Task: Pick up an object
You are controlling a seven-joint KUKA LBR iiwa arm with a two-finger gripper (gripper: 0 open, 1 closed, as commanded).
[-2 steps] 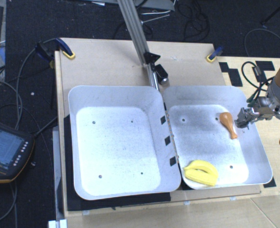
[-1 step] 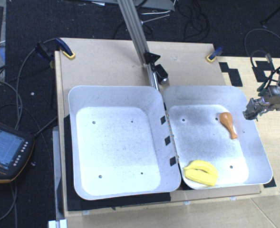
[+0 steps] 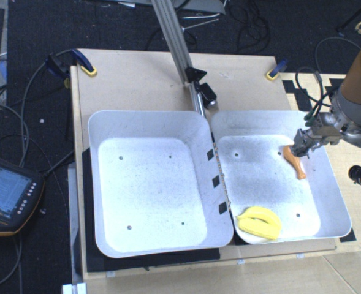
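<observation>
Tool (image 3: 303, 146) sits touching the orange piece's (image 3: 295, 162) upper end.

One camera watches me, fixed above the pale wooden bench (image 3: 137, 84) and looking down at a slant. It faces the bench's far edge, so that edge sits high in the frame with dark carpeted floor (image 3: 39, 17) and loose black cables behind it. It stands far enough back to take in both shallow white plastic bins, the left-hand one (image 3: 100, 133) and the right-hand one (image 3: 336, 195), with floor showing down the left side too. A slanted grey metal strut (image 3: 171, 29) crosses the upper middle. My grey arm with its orange band (image 3: 355, 94) comes in from the frame's right edge.
</observation>
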